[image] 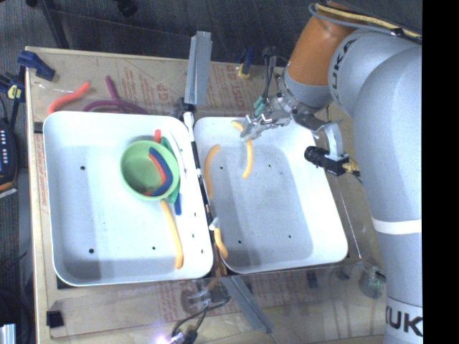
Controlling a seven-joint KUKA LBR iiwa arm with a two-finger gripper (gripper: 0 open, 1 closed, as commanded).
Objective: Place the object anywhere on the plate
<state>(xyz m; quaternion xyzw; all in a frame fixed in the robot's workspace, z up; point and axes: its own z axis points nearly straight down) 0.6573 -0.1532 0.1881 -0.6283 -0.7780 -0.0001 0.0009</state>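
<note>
Gripper [252, 129] at top center of frame, closed on upper end of yellow strip [247, 160] hanging down w/ lower end over right bin [315, 228], green plate [143, 170] w/ colored strips in left bin [86, 221], center-left.

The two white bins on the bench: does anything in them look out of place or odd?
Yes. A yellow strip dangles from the gripper above the right bin, while the green plate sits in the left bin, already crowded with red, blue and green strips. An orange strip straddles the gap between the bins.
</note>
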